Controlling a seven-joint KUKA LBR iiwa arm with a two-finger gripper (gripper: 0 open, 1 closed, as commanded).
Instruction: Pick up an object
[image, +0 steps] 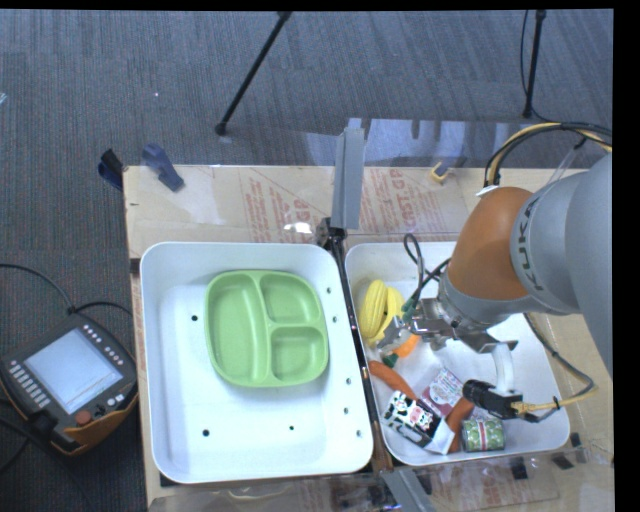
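My gripper hangs low over the left part of the right bin, reaching in from the right. It sits right beside a yellow banana bunch. A small orange piece lies just under the gripper; I cannot tell whether it is held. Toward the bin's front lie an orange carrot, a black-and-white cow-patterned box, a red-and-white packet and a green can.
The left bin holds a green divided plate. A grey upright post stands behind the divide between the bins. A teach pendant lies on the floor at the left.
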